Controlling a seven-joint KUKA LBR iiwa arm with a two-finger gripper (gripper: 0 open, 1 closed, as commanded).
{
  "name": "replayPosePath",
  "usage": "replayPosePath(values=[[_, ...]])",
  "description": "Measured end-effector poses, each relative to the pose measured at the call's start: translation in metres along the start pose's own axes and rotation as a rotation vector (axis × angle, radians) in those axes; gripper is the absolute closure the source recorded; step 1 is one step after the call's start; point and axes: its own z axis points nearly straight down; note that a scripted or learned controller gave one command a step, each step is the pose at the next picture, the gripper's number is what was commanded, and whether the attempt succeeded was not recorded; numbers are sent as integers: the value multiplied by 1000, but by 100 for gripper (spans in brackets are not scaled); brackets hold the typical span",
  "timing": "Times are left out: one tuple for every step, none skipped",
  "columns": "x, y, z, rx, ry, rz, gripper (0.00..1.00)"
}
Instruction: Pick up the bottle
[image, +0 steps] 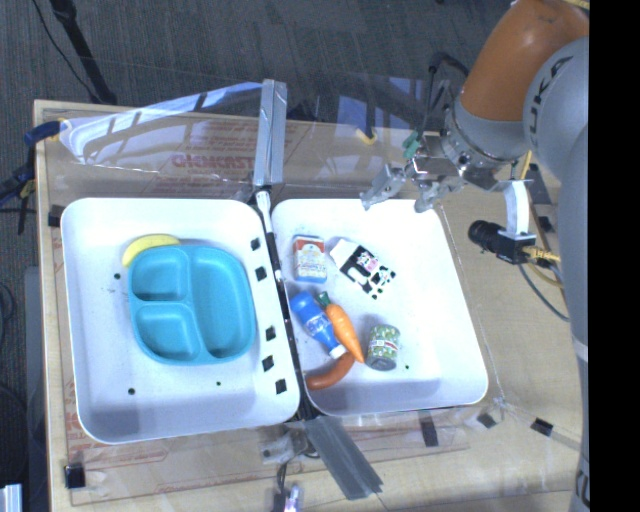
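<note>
A small blue bottle with a green cap lies on its side in the right bin, near that bin's left wall. An orange carrot rests against it. My gripper hangs open above the right bin's far edge, well away from the bottle, with nothing between its fingers.
The right bin also holds a small red-and-white carton, a black-and-white cow-patterned carton, a green can and a brown sausage. The left bin holds a blue divided plate and a yellow banana. A metal divider stands behind the bins.
</note>
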Motion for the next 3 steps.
replayPosePath(values=[[-4,-56,168,1,1,215,0],[32,-71,184,-35,-23,206,0],[33,-106,182,-50,-29,116,0]])
